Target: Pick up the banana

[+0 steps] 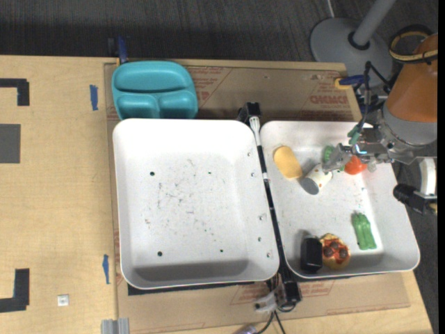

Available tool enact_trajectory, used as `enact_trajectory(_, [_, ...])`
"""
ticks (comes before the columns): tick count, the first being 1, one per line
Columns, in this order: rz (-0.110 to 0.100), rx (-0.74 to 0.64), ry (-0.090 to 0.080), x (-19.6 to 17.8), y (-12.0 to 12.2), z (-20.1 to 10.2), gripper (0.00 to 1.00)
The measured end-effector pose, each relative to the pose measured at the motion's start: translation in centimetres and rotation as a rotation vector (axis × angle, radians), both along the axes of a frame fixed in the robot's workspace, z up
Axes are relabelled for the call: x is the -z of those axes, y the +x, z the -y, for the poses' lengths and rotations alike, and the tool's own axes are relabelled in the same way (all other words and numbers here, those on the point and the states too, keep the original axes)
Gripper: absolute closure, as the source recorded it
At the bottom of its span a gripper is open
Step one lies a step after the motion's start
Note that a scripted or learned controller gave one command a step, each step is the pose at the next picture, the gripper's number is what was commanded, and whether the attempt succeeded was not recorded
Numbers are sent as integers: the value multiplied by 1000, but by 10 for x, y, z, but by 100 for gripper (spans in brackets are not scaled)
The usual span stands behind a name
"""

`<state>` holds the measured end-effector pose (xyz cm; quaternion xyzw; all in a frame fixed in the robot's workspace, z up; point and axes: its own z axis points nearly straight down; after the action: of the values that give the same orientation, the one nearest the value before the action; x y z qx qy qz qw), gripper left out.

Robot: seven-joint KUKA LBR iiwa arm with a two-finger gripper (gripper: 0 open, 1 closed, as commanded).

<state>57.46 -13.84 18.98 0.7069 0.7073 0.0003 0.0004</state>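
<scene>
A glossy teal plastic tray (154, 89) with moulded compartments sits at the far left, just behind the left bin (139, 186). That bin is a shallow, smooth white plastic pan with rounded corners; its floor is flecked with dark scuffs and a few small holes. Brown cardboard (278, 82) lies under both bins, and its red print cannot be read at this size.

In the right bin (396, 256), the banana (287, 162) lies near the upper left corner, a stubby, matte yellow-orange piece with rounded ends. Just right of it rests a small pale cylinder (318, 179). Along the near rim sit a black boxy block (311, 253) and, touching it, a round mottled red-and-yellow fruit (335, 250). A ridged green piece (363, 230) lies beside them.

The metal gripper (348, 155) hangs over the bin's far right part, apart from the banana, by a small red object (355, 164). Whether it is clenched or released cannot be told.
</scene>
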Motion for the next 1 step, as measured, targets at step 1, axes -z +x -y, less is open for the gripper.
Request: enact_trajectory(1, [-2, 25, 1, 68, -28, -44, 0])
